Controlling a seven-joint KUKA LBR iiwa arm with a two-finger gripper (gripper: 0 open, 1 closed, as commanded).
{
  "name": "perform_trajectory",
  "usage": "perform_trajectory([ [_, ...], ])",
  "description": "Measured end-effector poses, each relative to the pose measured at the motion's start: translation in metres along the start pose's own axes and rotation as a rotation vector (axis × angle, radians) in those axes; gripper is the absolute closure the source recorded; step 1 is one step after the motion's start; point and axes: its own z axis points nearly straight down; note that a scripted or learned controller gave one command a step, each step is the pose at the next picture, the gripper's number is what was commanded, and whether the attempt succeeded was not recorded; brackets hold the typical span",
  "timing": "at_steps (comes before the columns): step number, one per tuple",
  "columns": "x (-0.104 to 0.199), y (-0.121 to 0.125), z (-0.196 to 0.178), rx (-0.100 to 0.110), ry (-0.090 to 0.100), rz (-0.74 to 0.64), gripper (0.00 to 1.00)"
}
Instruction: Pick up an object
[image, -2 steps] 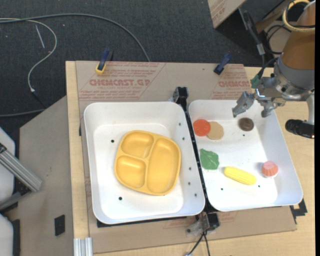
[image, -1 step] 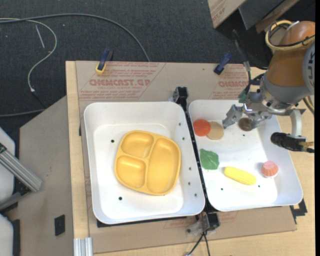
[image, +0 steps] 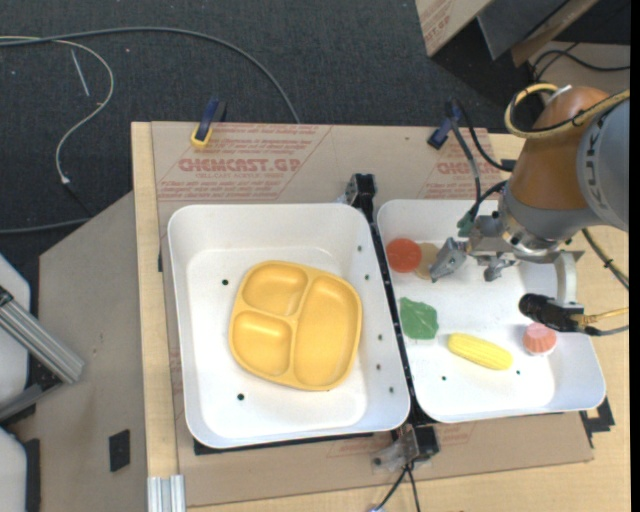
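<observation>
Your two-finger gripper hangs released over the far part of the right white bin, fingers spread beside a round orange toy. A green leafy piece hugs the bin's left wall; a yellow corn cob and a pink round piece sit nearer, with bare floor between them.

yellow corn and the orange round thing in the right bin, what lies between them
In the camera view, the green leafy piece lies roughly between the yellow corn and the orange round thing, a little to the left of the direct line. The rest is bare white bin floor.
</observation>
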Motion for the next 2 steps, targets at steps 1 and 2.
perform_trajectory([
  [1, 0.003, 0.005, 0.044, -0.002, 0.000, -0.001, 0.00],
  [2, 0.003, 0.006, 0.030, -0.009, -0.001, -0.001, 1.00],
])
